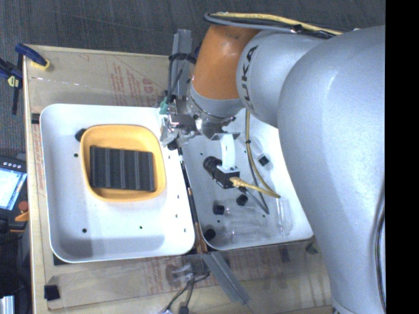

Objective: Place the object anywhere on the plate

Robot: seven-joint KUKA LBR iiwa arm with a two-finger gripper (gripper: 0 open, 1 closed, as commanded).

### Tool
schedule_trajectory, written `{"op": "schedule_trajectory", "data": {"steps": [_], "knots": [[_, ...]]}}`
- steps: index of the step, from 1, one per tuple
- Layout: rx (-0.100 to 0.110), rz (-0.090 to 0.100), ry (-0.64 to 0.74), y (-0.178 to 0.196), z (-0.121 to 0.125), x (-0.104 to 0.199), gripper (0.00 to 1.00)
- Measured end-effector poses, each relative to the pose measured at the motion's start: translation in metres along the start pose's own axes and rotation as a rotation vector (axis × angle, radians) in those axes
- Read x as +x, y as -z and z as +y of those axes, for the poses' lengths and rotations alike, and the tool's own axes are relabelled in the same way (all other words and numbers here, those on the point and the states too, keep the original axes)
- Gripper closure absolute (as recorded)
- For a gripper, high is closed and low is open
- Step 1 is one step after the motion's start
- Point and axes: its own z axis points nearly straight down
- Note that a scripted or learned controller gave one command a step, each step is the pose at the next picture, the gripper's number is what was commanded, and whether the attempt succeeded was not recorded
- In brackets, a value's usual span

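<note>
White left bin (pixel 111 231) holds a yellow plate (pixel 121 135) with a dark ridged panel (pixel 124 169) at its centre. Gripper (pixel 171 126) hangs at the plate's upper right corner, over the seam between the bins; whether it grasps anything cannot be told. Right bin (pixel 201 201): small black pieces (pixel 219 208) and a clear plastic item (pixel 258 227) lie on its floor toward the lower edge, apart from the plate.

Left bin (pixel 118 244) and right bin (pixel 296 211) side by side on bench (pixel 98 70). Plate (pixel 123 162) in left bin, nearer far edge. Small loose parts (pixel 219 209) in right bin, by near edge. Gripper (pixel 171 126) over shared edge.
</note>
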Motion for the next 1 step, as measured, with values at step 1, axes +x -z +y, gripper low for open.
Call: {"op": "schedule_trajectory", "data": {"steps": [1], "knots": [[-0.001,0.0,-0.001,0.0002,0.0002,-0.0007,0.0]]}}
